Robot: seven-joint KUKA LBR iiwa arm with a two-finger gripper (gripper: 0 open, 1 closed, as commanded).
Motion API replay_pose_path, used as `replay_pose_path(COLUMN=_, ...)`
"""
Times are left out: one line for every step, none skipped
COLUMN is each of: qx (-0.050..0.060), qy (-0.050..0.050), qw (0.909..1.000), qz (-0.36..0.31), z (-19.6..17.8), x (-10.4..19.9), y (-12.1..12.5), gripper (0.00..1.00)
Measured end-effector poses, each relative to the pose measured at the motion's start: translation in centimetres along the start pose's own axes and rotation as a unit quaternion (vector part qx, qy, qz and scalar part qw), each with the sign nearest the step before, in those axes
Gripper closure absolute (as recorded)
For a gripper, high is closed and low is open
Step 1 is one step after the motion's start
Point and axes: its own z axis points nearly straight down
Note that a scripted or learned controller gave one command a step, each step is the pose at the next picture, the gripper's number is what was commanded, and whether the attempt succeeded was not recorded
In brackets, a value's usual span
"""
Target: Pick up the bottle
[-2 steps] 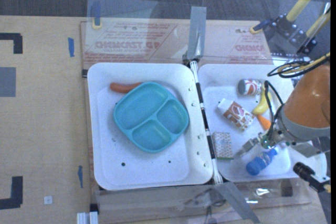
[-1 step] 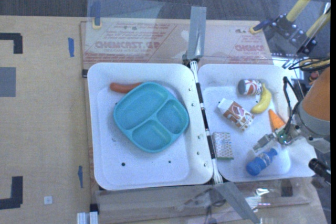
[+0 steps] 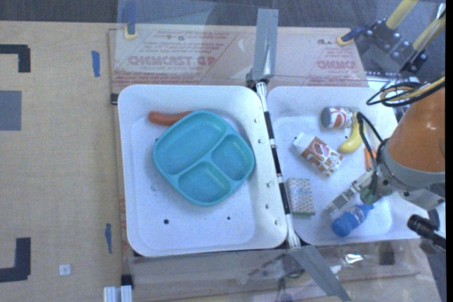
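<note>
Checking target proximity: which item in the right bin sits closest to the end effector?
The blue bottle, at that bin's near edge, just below the end effector. The can, banana, carton and green packet lie farther off.

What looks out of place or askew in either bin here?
In the left bin, the blue divided plate sits skewed and lies over an orange carrot-like stick, covering one end. In the right bin, the bottle, can and carton all lie on their sides.

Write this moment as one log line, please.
end effector: right white bin, at blue-capped bottle | grasp: unclear | left bin: blue divided plate
</note>
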Motion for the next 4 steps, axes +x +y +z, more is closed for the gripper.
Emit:
replay_pose_path(qx=0.002, qy=0.001, qw=0.9916, qz=0.129, z=-4.1, x=1.3, y=0.7, gripper=0.0)
replay_pose_path(qx=0.001, qy=0.003, qw=0.9877, qz=0.156, z=0.1, x=-2.6, y=-1.7, gripper=0.0)
replay_pose_path(qx=0.0, qy=0.0, qw=0.9998, qz=-0.021, z=0.0, x=0.2, y=0.1, gripper=0.0)
replay_pose_path(qx=0.002, qy=0.001, qw=0.9986, qz=0.054, z=-2.0, x=0.0, y=-0.2, gripper=0.0)
